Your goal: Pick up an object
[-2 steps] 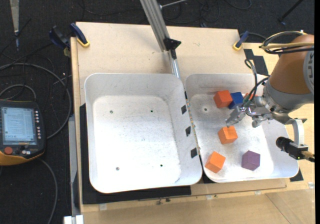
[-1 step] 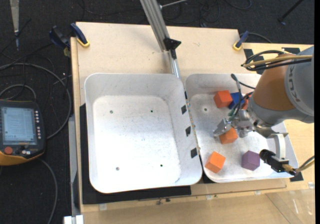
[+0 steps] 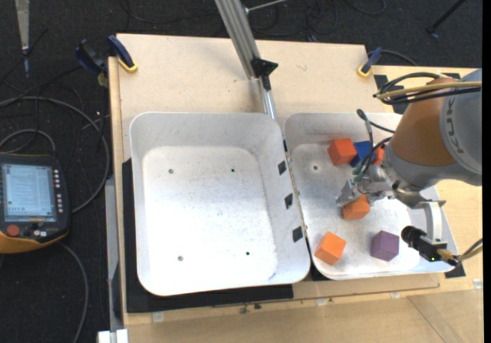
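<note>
The right bin [image 3: 307, 138] holds several small blocks. An orange block [image 3: 342, 152] lies near its back, with a blue block [image 3: 364, 153] partly hidden behind it under the arm. Another orange block [image 3: 356, 209] sits mid-bin, directly under my gripper [image 3: 354, 194], whose metal fingers come down around its top. A third orange block [image 3: 331, 247] lies near the front edge, and a purple block [image 3: 385, 245] rests to its right. The wrist hides much of the fingers, so I cannot see whether they press the block.
The left bin [image 3: 146, 134] stands beside the right one across a shared rim. A slanted metal pole [image 3: 234, 19] reaches down to the bins' back junction. The arm's body covers the right bin's right side. Cables and a pendant lie off the bench.
</note>
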Controlling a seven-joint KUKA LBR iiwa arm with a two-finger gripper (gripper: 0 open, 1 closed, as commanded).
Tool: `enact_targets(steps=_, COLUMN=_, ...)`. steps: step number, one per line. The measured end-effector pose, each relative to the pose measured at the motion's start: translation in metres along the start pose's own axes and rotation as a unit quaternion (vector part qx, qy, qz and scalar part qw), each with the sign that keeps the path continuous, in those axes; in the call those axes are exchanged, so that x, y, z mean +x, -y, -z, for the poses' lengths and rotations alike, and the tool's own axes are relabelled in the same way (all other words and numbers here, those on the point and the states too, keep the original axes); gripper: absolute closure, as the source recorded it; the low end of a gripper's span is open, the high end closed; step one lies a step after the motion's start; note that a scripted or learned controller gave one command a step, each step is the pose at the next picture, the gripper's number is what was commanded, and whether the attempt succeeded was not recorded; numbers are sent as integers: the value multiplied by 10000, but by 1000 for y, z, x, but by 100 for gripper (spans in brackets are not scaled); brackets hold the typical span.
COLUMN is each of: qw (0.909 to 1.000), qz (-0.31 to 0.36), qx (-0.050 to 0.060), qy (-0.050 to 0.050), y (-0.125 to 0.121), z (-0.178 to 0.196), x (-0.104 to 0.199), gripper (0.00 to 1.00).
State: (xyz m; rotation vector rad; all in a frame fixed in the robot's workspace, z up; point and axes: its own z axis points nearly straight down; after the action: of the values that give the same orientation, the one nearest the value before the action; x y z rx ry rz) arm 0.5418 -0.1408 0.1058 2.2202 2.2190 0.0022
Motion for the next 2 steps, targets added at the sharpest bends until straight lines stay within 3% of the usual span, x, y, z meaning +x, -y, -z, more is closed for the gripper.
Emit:
enact_targets(steps=1, qw=10000, qz=55, qx=-32, qy=-14, y=-19, z=94, x=82, gripper=100)
enact_targets(steps=2, qw=10000, qz=48, qx=22, qy=-15, y=-11, z=89, x=137, gripper=100)
